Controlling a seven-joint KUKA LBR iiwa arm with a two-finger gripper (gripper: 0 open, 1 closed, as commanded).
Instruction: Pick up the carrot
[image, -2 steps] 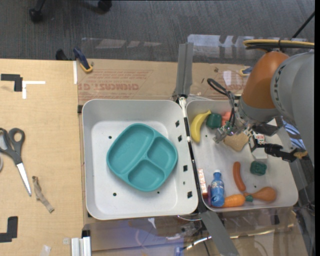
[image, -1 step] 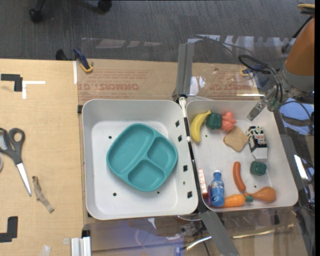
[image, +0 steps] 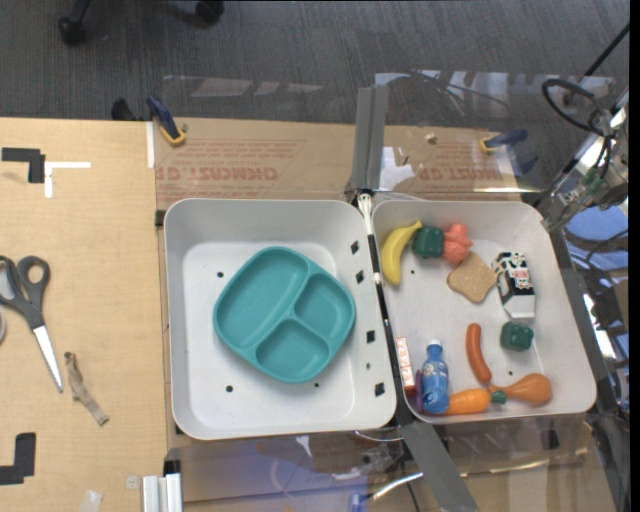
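The carrot (image: 467, 403) is a small orange piece with a green top. It lies flat along the front wall of the right bin (image: 560, 262), its green end pointing right. A blue bottle (image: 434, 378) touches its left end. An orange drumstick-shaped toy (image: 530, 390) lies just past its green top. A red-orange sausage (image: 478, 352) lies a little behind it.
The right bin also holds a banana (image: 396, 250), a green pepper (image: 429, 242), a pink toy (image: 457, 240), bread (image: 472, 280), a cow-print carton (image: 515, 277), a green lump (image: 516, 335) and a red box (image: 403, 362). The left bin (image: 190, 300) holds a teal divided plate (image: 286, 313). Scissors (image: 35, 310) lie on the bench.
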